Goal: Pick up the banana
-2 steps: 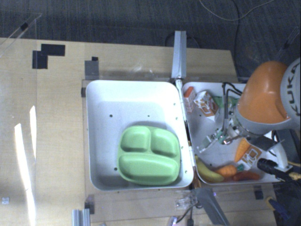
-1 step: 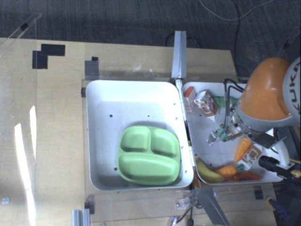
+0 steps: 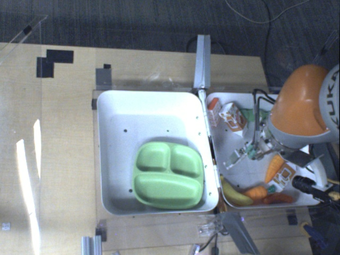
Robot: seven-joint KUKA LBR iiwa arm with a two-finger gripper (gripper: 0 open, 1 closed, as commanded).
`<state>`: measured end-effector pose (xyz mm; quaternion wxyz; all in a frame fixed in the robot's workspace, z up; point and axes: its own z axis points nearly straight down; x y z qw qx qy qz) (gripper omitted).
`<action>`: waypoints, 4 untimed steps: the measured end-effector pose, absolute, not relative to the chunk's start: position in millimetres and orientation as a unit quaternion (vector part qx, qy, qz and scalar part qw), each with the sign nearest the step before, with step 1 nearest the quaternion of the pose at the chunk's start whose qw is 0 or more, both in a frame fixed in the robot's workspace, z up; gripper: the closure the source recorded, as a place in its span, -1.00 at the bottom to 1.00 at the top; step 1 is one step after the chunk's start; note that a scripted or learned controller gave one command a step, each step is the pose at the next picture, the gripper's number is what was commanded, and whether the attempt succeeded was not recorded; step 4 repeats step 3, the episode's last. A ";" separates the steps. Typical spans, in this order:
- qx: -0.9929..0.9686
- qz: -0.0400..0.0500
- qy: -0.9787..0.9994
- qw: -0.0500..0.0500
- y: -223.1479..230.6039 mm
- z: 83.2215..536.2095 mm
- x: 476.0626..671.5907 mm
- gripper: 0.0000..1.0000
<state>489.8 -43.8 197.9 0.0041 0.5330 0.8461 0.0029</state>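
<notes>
Banana (image 3: 236,194): lay in right bin's (image 3: 234,101) near-left corner, long axis w/ front wall.
Gripper (image 3: 249,153): hovered farther back, banana toward the near side, slightly left; fingers' state unclear, cannot tell.
Green plate (image 3: 169,175): left bin.

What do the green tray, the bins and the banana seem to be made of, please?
Green tray: probably moulded plastic, matte, with soft rounded compartments. Left bin and right bin: white, smooth, likely plastic or coated metal; a faint sheen, so either is possible. Banana: yellow, evenly coloured; real or a plastic toy, the view is too coarse to say.
</notes>
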 end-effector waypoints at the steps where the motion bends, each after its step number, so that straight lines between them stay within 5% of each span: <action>1: 0.481 0.002 0.876 0.003 41.9 285.1 491.6 -1.00; 2: 0.401 0.001 0.916 0.002 -9.0 215.0 488.0 -1.00; 3: 0.375 0.003 0.927 0.004 70.9 380.7 505.6 -1.00; 4: 0.375 0.003 0.927 0.004 70.9 380.7 505.6 -1.00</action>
